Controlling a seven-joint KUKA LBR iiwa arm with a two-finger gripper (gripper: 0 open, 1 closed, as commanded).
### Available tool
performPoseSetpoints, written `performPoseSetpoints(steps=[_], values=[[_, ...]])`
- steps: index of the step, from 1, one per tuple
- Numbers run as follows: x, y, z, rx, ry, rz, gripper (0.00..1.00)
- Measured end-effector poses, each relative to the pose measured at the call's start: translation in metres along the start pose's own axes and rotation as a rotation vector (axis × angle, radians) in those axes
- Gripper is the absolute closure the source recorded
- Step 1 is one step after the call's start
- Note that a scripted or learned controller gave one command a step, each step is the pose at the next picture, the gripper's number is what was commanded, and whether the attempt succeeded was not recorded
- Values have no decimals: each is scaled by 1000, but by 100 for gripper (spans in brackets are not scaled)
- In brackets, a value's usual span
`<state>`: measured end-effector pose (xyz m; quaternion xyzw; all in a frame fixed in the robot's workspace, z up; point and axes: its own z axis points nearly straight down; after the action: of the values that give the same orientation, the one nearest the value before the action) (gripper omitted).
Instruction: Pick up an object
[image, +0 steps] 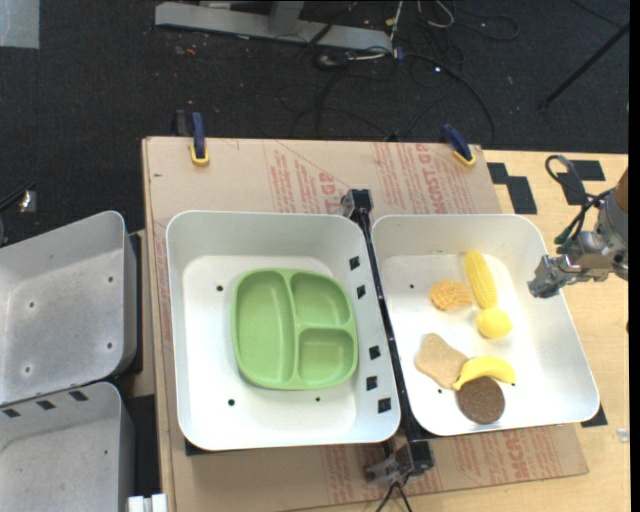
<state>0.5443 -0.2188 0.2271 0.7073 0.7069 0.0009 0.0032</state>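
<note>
The right white bin (560, 330) holds several toy foods. An ear of yellow corn (481, 278) lies at the back, with an orange waffle-textured piece (451, 295) to its left and a yellow lemon (493, 323) just in front. Nearer the front lie a tan bread slice (437, 360), a yellow banana (487, 371) and a round brown cookie (481, 400). My gripper (546, 279) hangs over the bin's right rim, right of the corn and apart from every item. Nothing shows between its fingers.
The left white bin (200, 300) bears a green divided plate (296, 328). A black divider with clamps runs between the bins (375, 310). Spare white bins (60, 300) lie off the bench at the left. Cables trail across the dark floor behind.
</note>
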Motion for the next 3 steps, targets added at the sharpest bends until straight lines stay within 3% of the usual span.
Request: performPoseSetpoints(steps=[1,3], values=[[-1,2,-53,0,1,-3,100],[107,3,-55,7,4,-8,100]])
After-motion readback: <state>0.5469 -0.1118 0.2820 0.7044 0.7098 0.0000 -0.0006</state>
